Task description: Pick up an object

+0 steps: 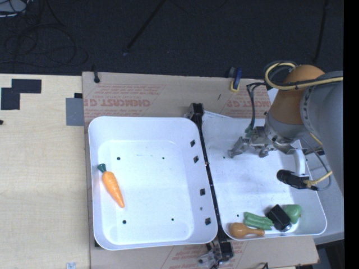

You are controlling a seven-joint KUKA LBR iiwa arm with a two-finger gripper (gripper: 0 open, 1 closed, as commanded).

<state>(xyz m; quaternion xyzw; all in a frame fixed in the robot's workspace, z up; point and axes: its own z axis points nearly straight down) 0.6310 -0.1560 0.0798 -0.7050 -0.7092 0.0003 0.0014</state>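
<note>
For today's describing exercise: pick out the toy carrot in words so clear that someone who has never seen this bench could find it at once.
Start with the two white bins side by side and take the left bin. Along its left wall lies the toy carrot, orange with a small green top, pointing towards the near edge. It lies alone there, while the other toys cluster in the near corner of the right bin.

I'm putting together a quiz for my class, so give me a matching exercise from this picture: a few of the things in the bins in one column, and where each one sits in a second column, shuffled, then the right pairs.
Things:
1. carrot
2. black block
3. tan pear-shaped toy
4. gripper

Places:
A. near edge of the right bin, just left of the green vegetable
B. left side of the left bin
C. above the far part of the right bin
D. near right corner of the right bin, on the green items

Pairs: 1-B, 2-D, 3-A, 4-C
</note>
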